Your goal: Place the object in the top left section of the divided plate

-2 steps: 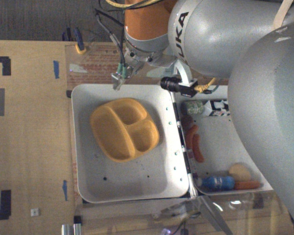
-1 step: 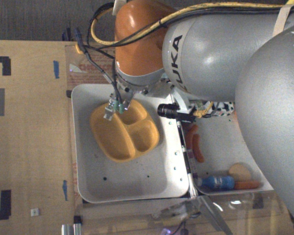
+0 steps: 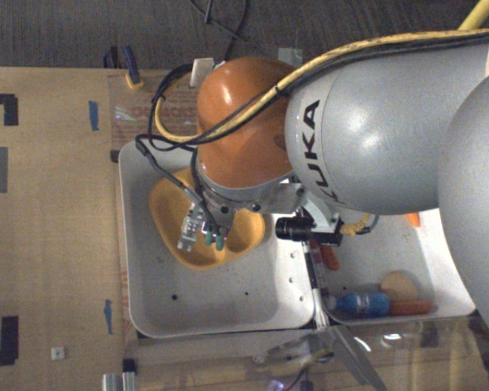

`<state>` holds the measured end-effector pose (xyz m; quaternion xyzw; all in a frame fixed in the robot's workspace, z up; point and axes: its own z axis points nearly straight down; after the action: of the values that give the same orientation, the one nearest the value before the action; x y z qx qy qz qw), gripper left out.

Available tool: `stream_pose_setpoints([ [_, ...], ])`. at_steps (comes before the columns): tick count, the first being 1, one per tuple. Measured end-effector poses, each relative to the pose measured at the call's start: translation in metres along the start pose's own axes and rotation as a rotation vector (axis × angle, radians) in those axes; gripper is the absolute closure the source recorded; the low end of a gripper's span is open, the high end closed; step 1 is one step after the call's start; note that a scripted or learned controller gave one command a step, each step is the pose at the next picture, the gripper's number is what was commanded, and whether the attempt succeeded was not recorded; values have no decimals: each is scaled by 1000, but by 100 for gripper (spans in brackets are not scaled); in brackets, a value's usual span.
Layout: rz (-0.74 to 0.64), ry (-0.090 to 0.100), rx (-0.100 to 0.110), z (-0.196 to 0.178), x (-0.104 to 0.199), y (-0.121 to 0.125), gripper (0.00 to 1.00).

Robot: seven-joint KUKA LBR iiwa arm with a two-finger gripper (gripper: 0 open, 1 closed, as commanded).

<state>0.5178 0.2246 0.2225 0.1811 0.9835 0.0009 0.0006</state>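
A yellow divided plate (image 3: 167, 210) lies in the left white bin (image 3: 220, 304), mostly covered by the arm's orange band and wrist. My gripper (image 3: 205, 235) hangs low over the plate's middle, its fingers pointing down at the plate. The wrist hides whatever may be between them and most of the plate's sections.
The right bin (image 3: 440, 304) holds a blue bottle (image 3: 363, 304), a tan rounded object (image 3: 399, 283), an orange stick (image 3: 411, 307) and a red item (image 3: 331, 257) by the divider. Black and yellow cables loop above the left bin. A cardboard sheet (image 3: 49, 218) covers the bench to the left.
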Motion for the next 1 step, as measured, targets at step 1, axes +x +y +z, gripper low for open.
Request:
stream_pose_setpoints([
  [1, -79, -5, -2, -58, -70, -1, 100],
])
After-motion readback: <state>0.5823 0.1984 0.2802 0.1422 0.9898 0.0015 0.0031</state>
